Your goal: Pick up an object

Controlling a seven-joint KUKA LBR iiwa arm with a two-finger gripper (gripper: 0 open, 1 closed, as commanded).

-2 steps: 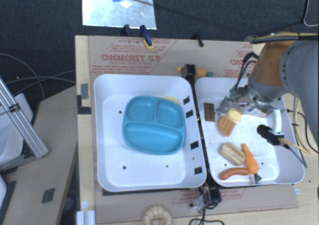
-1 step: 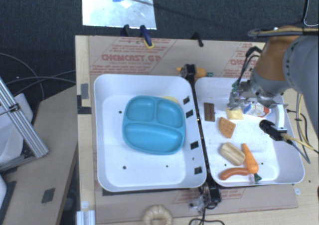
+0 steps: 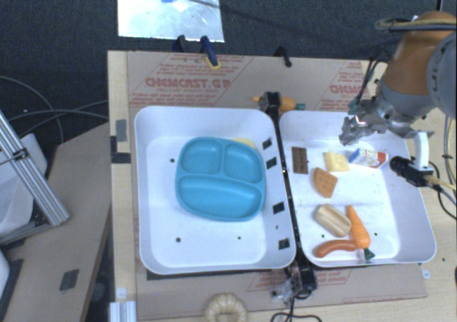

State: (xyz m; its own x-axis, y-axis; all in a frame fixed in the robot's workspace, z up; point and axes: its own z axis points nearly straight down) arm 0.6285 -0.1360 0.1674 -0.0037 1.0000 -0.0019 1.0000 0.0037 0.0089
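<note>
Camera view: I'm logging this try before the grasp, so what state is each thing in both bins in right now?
Blue plate: flat in left bin, right way up.
Chocolate bar: flat in right bin, by the divider.
Cheese: lying flat.
Waffle: lying flat.
Bread roll: on its side.
Carrot: lying beside the roll.
Sausage: lying near the front wall.
Gripper: above the right bin's back, holding nothing visible.

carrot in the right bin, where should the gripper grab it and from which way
Probably the middle of the orange body of the carrot, coming straight down. It lies flat, running from upper left to lower right, so the fingers should close across its narrow width. The bread roll touches its left side and the sausage lies beside its green tip, so avoid both.
</note>
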